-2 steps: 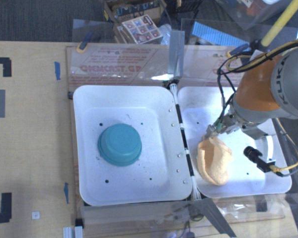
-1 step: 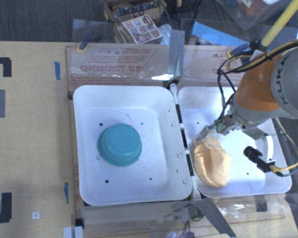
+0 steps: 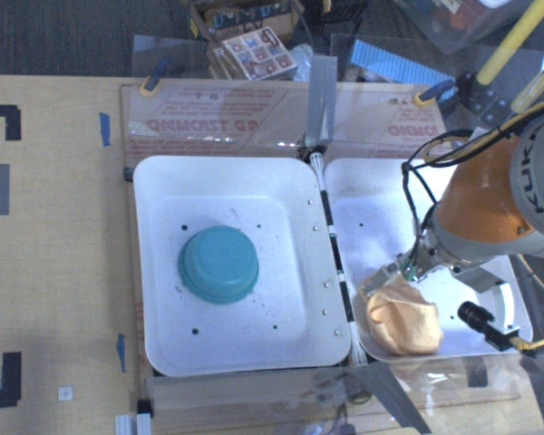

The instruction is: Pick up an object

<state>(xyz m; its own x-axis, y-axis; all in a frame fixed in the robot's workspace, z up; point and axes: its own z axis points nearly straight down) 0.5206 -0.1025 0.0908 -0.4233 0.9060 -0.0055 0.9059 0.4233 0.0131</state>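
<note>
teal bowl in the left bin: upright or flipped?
Flipped. The round teal plastic bowl shows its flat base on top with the wider rim down on the left white bin floor.

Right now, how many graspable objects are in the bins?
2. A teal bowl, upside down, lies in the left bin. A tan lumpy object lies in the right bin, near its front edge, just below the hand. The arm may hide more.

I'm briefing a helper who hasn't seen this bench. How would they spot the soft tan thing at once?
Find the two white bins side by side and take the right bin, where the grey and orange arm reaches in. In its near left corner lies a tan lumpy object, just below the claw. It is rumpled and tan, unlike the smooth round teal bowl in the left bin.
</note>
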